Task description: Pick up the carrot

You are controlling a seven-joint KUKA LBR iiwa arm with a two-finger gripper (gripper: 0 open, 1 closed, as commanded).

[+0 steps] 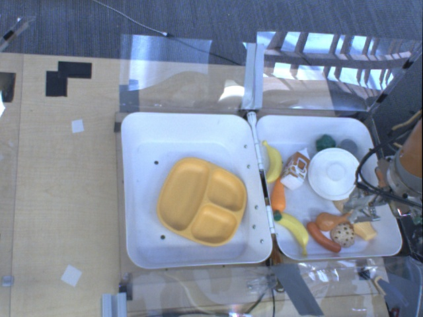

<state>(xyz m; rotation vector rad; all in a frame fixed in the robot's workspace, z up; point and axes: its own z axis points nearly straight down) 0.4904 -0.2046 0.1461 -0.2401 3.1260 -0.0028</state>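
Note:
The carrot (279, 195) is a small orange piece with a green end. It lies in the right bin (291, 129) close to the left wall, between two bananas. My gripper (363, 207) hangs low over the right side of that bin, above a cluster of toy food. It is well to the right of the carrot, and nothing of the carrot is near it.
A white bowl (334, 172) sits between carrot and gripper, with a small carton (297, 168) beside it. Bananas (272, 160) (295, 229) flank the carrot. A sausage (322, 237), a speckled ball (342, 234) and a cheese wedge (365, 230) lie under the gripper. The left bin holds a yellow divided plate (201, 200).

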